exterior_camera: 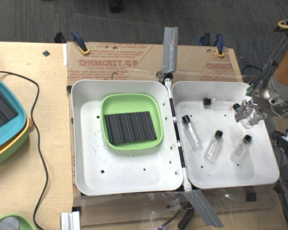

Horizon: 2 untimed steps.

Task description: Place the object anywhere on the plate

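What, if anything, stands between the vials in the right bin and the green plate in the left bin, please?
Only the raised rims where the two bins meet lie between the vials and the green plate. The pincer is above the right bin near the vials, with nothing visible between them.

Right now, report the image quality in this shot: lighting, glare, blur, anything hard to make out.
Camera view: even, soft lighting with faint shadows; the green plate and its dark ribbed insert are sharp. The clear vials nearly vanish against the right bin, only their black caps standing out. The gripper is a cluttered metallic blur at the frame's right.
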{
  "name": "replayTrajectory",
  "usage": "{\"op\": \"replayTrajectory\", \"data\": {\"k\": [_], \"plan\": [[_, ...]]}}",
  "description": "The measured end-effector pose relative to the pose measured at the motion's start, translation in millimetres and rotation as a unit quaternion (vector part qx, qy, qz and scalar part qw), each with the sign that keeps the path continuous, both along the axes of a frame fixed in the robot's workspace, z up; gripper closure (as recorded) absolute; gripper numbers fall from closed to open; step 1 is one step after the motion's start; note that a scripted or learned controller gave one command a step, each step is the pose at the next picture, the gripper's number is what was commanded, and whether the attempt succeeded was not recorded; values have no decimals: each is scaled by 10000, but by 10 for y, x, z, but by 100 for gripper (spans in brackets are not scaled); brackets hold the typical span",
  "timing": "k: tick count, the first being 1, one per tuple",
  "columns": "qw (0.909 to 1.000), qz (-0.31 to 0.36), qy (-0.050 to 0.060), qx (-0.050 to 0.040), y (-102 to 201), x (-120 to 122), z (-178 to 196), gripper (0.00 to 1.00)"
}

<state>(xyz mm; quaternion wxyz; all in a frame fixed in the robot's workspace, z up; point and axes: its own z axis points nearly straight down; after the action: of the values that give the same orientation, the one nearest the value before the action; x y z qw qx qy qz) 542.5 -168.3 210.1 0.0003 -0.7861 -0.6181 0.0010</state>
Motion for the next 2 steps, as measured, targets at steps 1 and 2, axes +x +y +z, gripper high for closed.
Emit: {"op": "replayTrajectory", "data": {"k": [1, 2], "plan": [[10000, 0, -1, 0, -1, 0, 0, 0], [9945, -1046, 4, -7, 123, -205, 564, 0]]}}
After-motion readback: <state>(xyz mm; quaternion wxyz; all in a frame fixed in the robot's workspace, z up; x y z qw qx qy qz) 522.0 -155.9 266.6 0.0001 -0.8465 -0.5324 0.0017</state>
